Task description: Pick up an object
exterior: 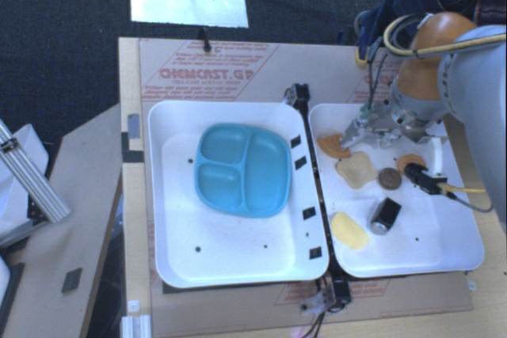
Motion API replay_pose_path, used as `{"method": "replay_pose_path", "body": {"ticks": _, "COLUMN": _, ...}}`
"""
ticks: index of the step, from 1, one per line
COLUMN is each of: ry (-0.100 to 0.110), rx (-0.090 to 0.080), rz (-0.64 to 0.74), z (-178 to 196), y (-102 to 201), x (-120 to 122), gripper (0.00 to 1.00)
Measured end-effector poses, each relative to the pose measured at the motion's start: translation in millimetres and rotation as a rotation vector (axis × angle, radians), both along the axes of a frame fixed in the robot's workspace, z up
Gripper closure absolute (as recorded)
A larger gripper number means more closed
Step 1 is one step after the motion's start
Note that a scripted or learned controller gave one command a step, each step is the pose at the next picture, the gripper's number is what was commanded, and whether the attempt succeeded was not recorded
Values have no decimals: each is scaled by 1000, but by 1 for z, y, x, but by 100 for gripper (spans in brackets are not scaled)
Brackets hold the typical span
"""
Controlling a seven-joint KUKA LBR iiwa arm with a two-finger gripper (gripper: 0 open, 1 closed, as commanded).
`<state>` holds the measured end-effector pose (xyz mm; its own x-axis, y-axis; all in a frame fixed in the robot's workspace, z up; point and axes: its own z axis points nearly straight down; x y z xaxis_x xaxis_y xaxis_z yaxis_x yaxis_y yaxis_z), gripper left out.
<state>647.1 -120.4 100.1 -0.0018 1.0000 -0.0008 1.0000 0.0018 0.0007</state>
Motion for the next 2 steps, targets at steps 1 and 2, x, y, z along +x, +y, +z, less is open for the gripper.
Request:
{"method": "replay_pose_path", "body": {"ticks": 1, "ry": -10, "rx": 1, "rz": 0, "z": -6, "y": 0, "x": 5, "gripper": 0}}
{"method": "replay_pose_path", "body": {"ticks": 2, "ry": -26, "rx": 3, "rz": 3, "z": 8, "y": 2, "x": 10, "gripper": 100}}
